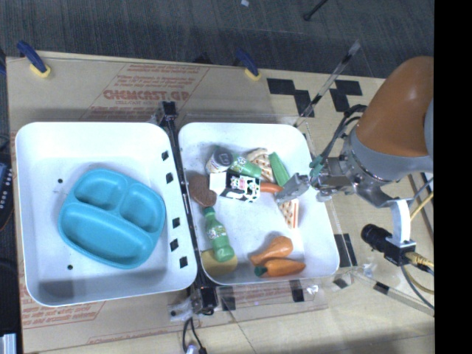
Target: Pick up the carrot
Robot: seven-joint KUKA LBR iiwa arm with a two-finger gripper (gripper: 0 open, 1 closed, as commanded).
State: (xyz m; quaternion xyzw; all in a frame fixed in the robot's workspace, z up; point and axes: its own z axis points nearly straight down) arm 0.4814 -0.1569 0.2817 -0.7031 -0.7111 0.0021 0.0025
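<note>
The carrot (pixel 283 268), orange with a green stub at its left end, lies flat near the front wall of the right bin (pixel 321 236). A second orange, rounded piece (pixel 271 248) rests just behind it, touching it. My gripper (pixel 295 186) hangs over the right-middle of that bin, well behind the carrot and apart from it. It sits above a striped beige piece (pixel 290 212) and next to a small orange sliver (pixel 268 188). The grey wrist and orange band (pixel 398 109) reach in from the right.
The right bin also holds a green bottle (pixel 216 231), a brown lump (pixel 200 189), a small can (pixel 221 158), a black-and-white carton (pixel 240 185), a green vegetable (pixel 279 168) and a beige pastry (pixel 256 155). A blue divided plate (pixel 110 216) lies in the left bin (pixel 37 153).
</note>
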